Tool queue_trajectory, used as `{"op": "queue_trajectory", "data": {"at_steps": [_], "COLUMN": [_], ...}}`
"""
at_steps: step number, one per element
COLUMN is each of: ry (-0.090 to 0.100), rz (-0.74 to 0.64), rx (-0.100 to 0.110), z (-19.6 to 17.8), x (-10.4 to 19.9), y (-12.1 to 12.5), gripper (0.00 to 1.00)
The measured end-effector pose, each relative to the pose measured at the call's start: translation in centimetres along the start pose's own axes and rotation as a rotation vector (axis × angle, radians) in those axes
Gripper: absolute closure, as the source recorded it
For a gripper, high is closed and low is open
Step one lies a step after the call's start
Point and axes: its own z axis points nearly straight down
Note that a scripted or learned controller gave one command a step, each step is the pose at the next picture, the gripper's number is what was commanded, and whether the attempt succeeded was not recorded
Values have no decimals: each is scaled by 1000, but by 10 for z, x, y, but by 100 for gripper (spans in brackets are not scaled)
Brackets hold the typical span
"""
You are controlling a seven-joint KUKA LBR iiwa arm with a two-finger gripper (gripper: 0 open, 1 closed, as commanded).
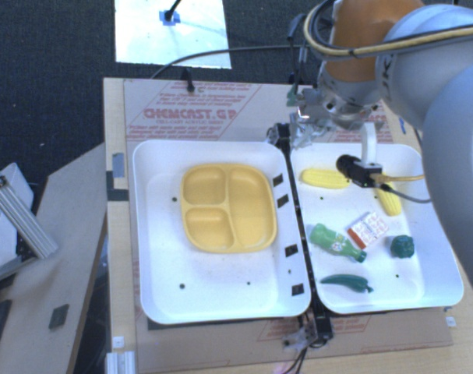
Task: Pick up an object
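A grey robot arm reaches in from the upper right. Its gripper [305,133] hangs over the top left corner of the right bin [442,275]; open or closed, I cannot tell. Below it lie a corn cob [324,179], a green bottle [337,242], a small carton [368,229] and a green pepper [347,283]. The left bin [154,287] holds a yellow plate [227,209].

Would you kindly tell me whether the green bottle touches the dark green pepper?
Apart. The camera view shows a strip of bare white floor of the right bin between the green bottle and the dark green pepper.
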Motion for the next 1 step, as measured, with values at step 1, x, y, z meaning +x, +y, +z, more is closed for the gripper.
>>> {"op": "queue_trajectory", "data": {"at_steps": [1], "ry": [1], "rz": [-1], "rx": [-1], "z": [7], "x": [63], "y": [5], "gripper": [100]}}
